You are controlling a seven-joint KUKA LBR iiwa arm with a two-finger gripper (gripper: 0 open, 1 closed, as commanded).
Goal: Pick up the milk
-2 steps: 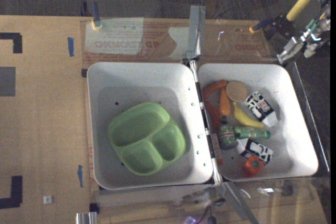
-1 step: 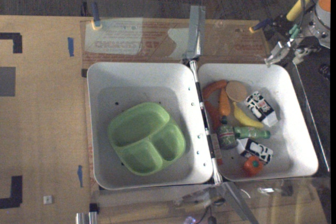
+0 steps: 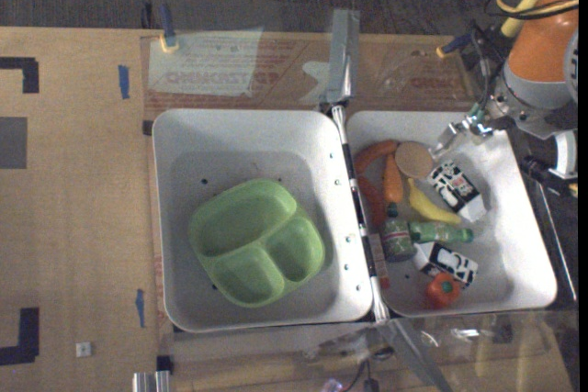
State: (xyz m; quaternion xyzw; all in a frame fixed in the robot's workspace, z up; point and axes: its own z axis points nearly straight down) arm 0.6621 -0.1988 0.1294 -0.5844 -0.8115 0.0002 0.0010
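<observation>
The milk carton lies in the right bin, just right of the banana. The gripper hangs above the carton, near the bin's far rim; jaw state cannot be determined.

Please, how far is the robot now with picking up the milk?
Done: the gripper is over the upper edge of the right bin, near the toy food.
In hand: nothing can be seen between its fingers. The nearest milk carton, white with black patches, lies in the bin just below the gripper; a similar carton lies lower down.
Left: descend, grasp a carton and lift it.
</observation>
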